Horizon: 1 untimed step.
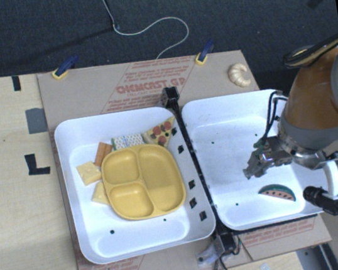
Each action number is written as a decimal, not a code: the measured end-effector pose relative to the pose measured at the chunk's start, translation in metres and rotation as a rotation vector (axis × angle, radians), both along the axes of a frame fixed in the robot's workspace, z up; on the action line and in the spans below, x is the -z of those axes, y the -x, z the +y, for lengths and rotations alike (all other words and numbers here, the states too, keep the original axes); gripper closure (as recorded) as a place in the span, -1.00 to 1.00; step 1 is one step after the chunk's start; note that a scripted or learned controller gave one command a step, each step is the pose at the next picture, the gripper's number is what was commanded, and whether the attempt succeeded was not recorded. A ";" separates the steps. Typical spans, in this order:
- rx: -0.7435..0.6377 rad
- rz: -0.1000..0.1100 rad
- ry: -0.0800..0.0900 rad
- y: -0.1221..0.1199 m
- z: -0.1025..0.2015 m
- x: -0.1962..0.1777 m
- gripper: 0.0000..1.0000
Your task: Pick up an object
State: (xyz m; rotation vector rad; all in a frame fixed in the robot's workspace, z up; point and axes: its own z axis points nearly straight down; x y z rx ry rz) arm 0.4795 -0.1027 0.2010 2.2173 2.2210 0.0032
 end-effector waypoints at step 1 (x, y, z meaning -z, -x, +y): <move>0.000 0.003 -0.001 0.000 0.001 -0.024 1.00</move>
